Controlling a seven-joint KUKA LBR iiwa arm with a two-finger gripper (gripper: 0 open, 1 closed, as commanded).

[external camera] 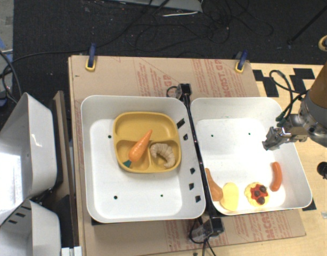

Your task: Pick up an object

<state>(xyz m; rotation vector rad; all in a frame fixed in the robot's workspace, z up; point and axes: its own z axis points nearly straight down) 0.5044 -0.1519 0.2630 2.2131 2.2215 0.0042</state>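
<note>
Bench (153, 76) plywood, two white bins (99, 196), dark floor (46, 20).

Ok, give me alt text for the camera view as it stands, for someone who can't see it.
The gripper hovers over the right bin, above a sausage, a small tart and two yellow-orange pieces. The left bin holds a yellow divided plate with a carrot and a shrimp.

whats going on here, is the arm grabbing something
A grey robot arm reaches in from the right, its gripper hovering over the right bin, with nothing visibly held. Below it in that bin lie a sausage, a small tart with red fruit, a yellow piece and an orange drumstick-like piece. The left bin holds a yellow divided plate with a carrot and a shrimp in it, untouched.
</note>
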